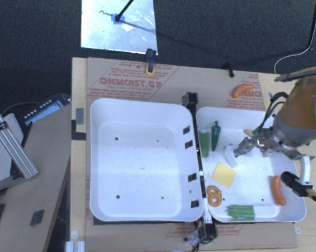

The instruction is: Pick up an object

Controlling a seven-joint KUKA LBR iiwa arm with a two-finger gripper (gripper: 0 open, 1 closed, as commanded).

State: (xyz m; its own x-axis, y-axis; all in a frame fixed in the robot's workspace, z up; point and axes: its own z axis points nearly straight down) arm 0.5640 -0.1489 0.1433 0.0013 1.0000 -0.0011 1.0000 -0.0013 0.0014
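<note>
White plastic on the left: the left bin (141, 158) sits on the worktop (129, 77) with nothing for the arm to go after, so all the business is over in the right bin (251, 136).

Moving across that bin, there is a pale green block (204, 144) against the divider with a dark green pepper (215, 136) just beside it. Below them lie a yellow cheese slice (224, 175), a pretzel (214, 195) near the front corner, and a green bean bundle (240, 210) along the front wall. Further right a small white piece (230, 153) lies on the floor of the bin, and the hand (245, 147) is low over it, right beside it or touching (from where I stand I can't say which). Whether its fingers are spread or closed I cannot tell, and nothing shows between them. A sausage (277, 189) lies near the right wall, well apart from the hand, and another sausage (242, 90) sits outside on the worktop behind the bin.

My read is that this is the reach-and-close step, with no object lifted yet. The white piece looks like the target. Next the fingers need to straddle it squarely and close before any lift; the piece is small and low, so a shallow or off-centre close would likely nudge it aside rather than catch it.
</note>
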